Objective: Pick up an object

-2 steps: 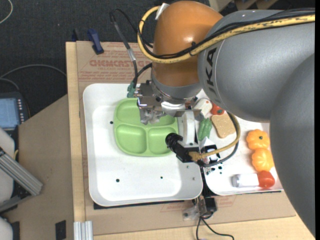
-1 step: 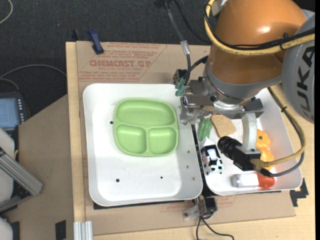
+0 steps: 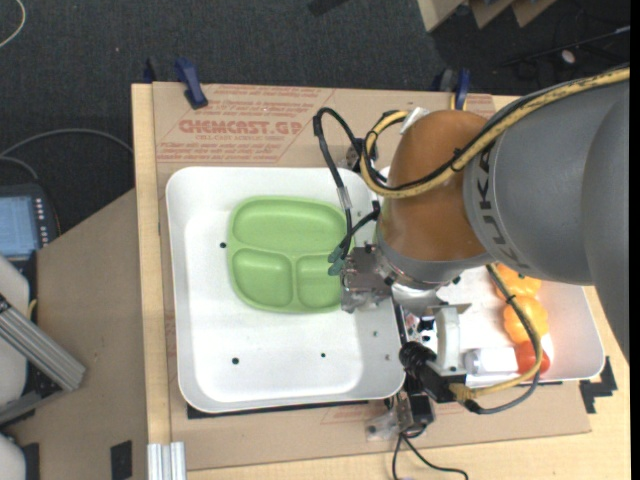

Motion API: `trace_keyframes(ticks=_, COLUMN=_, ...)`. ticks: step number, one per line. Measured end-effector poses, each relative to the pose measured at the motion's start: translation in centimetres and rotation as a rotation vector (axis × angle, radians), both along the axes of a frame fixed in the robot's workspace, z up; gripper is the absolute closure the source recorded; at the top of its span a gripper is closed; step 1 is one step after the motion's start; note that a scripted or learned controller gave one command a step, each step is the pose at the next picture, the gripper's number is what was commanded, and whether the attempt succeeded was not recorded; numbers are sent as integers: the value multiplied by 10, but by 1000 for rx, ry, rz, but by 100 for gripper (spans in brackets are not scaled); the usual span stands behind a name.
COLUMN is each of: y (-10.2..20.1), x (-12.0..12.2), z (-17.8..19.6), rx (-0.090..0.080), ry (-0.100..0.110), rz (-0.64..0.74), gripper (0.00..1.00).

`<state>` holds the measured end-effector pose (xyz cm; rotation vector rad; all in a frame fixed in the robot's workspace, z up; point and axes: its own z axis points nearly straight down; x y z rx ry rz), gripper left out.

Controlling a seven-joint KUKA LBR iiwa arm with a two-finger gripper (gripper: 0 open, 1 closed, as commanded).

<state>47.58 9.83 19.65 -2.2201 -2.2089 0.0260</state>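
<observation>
A light green divided plate (image 3: 285,253) lies in the upper middle of the left white bin (image 3: 210,348). The arm's grey and orange wrist hangs over the gap between the two bins. My gripper (image 3: 352,280) sits at the plate's right edge, its tip hidden under the wrist body. An orange object (image 3: 522,313) lies in the right bin (image 3: 580,353), partly covered by the arm.
A cable loops above the wrist near the left bin's upper right corner. The bins rest on a brown board (image 3: 250,118) with blue clamps at its far edge. Dark floor surrounds the bench.
</observation>
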Motion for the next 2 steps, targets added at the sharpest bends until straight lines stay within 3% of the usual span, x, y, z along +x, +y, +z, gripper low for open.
trace_keyframes(ticks=1, y=99, x=4, z=102, rx=13, ry=-29, rz=18, gripper=100)
trace_keyframes(ticks=2, y=9, x=14, z=26, rx=0, ry=-10, rz=-5, gripper=100)
